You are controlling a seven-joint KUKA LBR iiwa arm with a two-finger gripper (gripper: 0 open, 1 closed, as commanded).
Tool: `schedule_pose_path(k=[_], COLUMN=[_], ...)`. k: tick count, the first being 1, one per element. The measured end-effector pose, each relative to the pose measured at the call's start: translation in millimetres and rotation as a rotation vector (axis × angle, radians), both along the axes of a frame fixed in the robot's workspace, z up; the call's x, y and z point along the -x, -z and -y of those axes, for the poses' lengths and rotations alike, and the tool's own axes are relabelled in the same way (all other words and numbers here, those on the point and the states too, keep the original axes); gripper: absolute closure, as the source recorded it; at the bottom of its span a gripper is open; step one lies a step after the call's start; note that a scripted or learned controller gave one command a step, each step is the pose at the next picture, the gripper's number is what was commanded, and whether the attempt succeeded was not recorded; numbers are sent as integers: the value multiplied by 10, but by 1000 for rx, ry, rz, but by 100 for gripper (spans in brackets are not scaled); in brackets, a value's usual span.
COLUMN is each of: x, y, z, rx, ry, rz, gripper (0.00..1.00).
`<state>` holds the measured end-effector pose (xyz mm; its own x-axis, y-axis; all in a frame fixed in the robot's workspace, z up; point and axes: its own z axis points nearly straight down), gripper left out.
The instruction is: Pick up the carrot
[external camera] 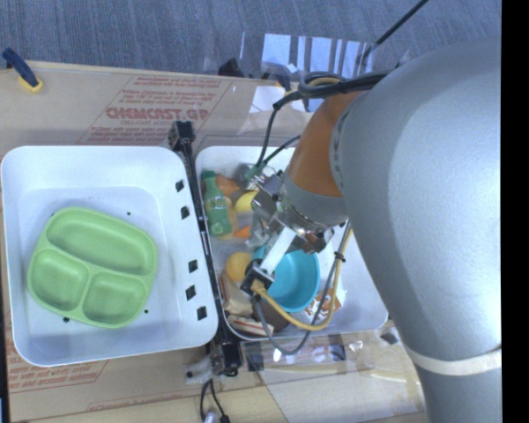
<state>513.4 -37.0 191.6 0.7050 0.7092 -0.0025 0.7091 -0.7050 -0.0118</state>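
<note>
Gripper (263,276) is reaching down into the right bin (370,276), low over the pile of things at its left side; how it is set I cannot tell, and nothing can be made out in its hold.

Going left to right: a yellow-and-blue clamp (21,70) is lying at the counter's far left corner. Red print on the brown board (115,113) under the bins is reading "CHEMCAST GP". In the left bin (18,236) a green divided plate (92,266) is sitting alone, likely kept apart from the clutter. Across the black divider (198,236), the right bin is holding a green bottle (215,203), a yellow fruit (245,203) and a blue bowl (295,280). An orange piece (240,233) beside the bottle is probably the carrot, mostly hidden, near the bin's left edge. The arm (423,192) is covering the rest.
</note>
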Motion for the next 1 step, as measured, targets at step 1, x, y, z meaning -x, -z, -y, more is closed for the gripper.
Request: schedule_pose_path(k=[1], x=[159], y=[-425], z=[-202], rx=[1], ry=[85], rz=[-1], gripper=[100])
